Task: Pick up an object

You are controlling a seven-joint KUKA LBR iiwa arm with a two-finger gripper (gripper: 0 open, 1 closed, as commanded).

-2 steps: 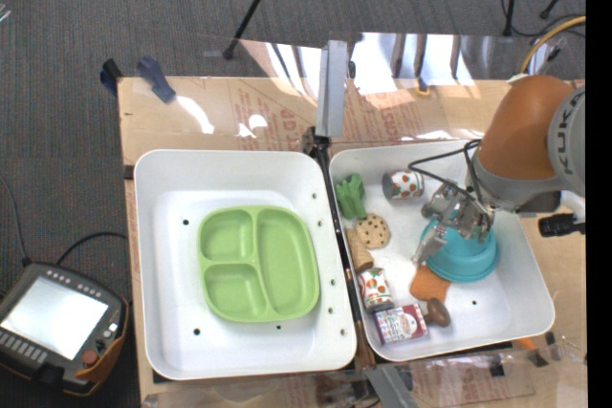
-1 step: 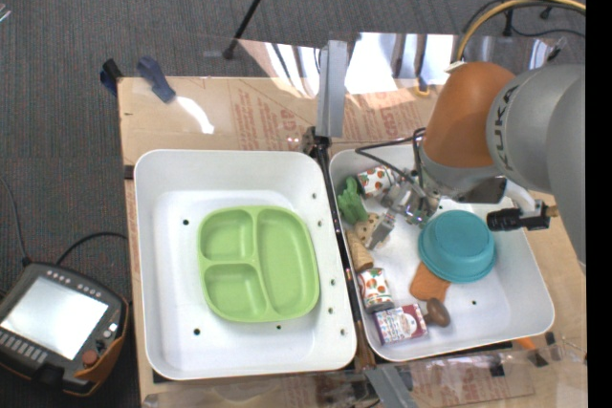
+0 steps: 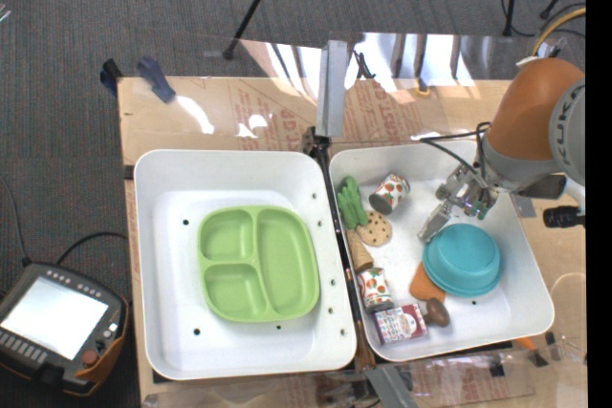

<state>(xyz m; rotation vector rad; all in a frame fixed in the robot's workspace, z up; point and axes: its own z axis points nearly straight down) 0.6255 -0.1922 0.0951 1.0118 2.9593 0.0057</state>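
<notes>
Left bin (image 3: 163,205) holding green divided plate (image 3: 258,263), right bin (image 3: 531,291) holding teal bowl (image 3: 463,259), cookie (image 3: 375,228), cups, gripper (image 3: 448,211) above bowl, finger spread indiscernible.

Your left bin (image 3: 153,205) holds the divided plate (image 3: 258,263). In your right bin (image 3: 535,301): bowl (image 3: 463,259) at right, tool (image 3: 442,223) just beside its upper-left edge, cookie (image 3: 375,229) and cups (image 3: 389,193) along the left wall.

Grey arm (image 3: 564,134) with a rounded orange band, black cables (thin ones) and metallic wrist parts.
</notes>
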